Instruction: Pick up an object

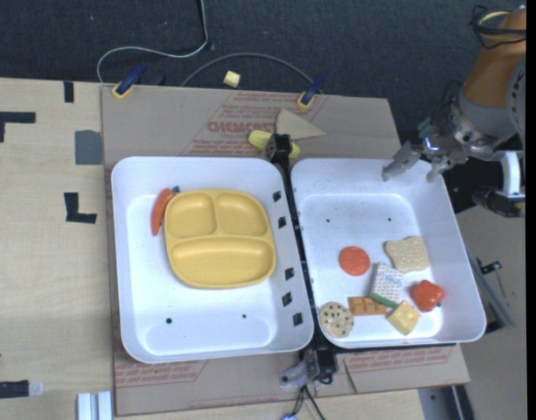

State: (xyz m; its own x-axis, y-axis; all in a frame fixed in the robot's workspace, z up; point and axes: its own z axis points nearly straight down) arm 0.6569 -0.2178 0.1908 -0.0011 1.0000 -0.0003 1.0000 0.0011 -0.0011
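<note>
Several toy foods lie in the near right part of the right bin [337,191]: a red-orange disc [355,260], a tan toast slice [408,254], a white patterned block [388,282], an orange cracker [366,305], a round cookie [337,319], a yellow wedge [405,318] and a red piece [428,294]. My gripper [414,170] hangs over the far right rim of that bin, well away from the food. Its fingers are spread open and hold nothing.
The left bin [136,261] holds a yellow divided plate [220,237] with an orange carrot [162,210] beside it at the left. Black clips [282,150] join the bins along the middle. A yellow scrap [261,138] and cables lie behind the bins.
</note>
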